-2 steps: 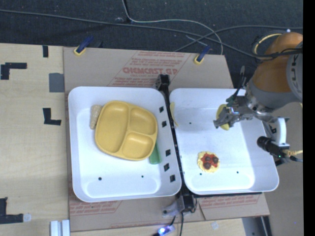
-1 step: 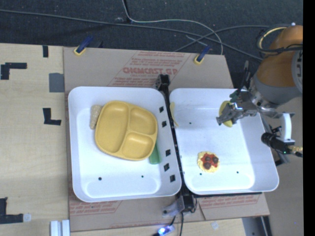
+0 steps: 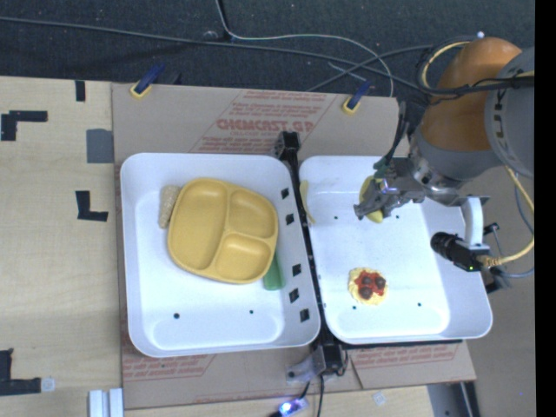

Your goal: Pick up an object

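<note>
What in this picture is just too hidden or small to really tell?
- Gripper: the fingers' state, and whether the yellow thing beneath is held; the wrist covers it.
- Tan object and green object: mostly under the yellow tray.
- Small topped food item: too small to identify.

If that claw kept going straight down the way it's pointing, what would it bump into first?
Probably the small yellow object right beneath the gripper, lying on the floor of the right bin. Depth is hard to judge, so it may already be touching it.

Even overhead light is cast; the white bins [image 3: 213,337] are rendered bright, shadows are kept soft, detail is slightly blurred.
</note>
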Controlling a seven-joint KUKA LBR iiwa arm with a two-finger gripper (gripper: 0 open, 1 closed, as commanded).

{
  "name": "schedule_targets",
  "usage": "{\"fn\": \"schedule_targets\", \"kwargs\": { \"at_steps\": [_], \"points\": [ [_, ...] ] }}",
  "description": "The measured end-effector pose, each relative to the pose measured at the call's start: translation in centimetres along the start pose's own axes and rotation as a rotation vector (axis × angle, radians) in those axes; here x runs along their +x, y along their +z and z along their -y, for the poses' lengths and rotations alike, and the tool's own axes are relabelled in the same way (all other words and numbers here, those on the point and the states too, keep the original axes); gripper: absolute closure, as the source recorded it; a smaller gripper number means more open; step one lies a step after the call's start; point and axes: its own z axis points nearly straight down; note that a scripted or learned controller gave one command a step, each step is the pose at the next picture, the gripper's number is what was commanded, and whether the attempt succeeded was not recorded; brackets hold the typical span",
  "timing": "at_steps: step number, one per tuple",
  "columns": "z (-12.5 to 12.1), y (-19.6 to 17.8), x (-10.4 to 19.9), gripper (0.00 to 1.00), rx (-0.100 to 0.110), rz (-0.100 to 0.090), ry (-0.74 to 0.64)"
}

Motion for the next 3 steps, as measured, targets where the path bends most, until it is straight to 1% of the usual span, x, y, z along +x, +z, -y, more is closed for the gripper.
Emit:
{"fn": "schedule_targets", "kwargs": {
  "at_steps": [1,2,3],
  "points": [
    [0.0,-0.8,5.4,1.00,0.001,0.000,-0.001],
    [0.7,-1.2,10.8,1.00,0.000,0.000,-0.001],
    [0.4,0.5,16.0,1.00,0.004,0.002,0.001]
  ]
}}
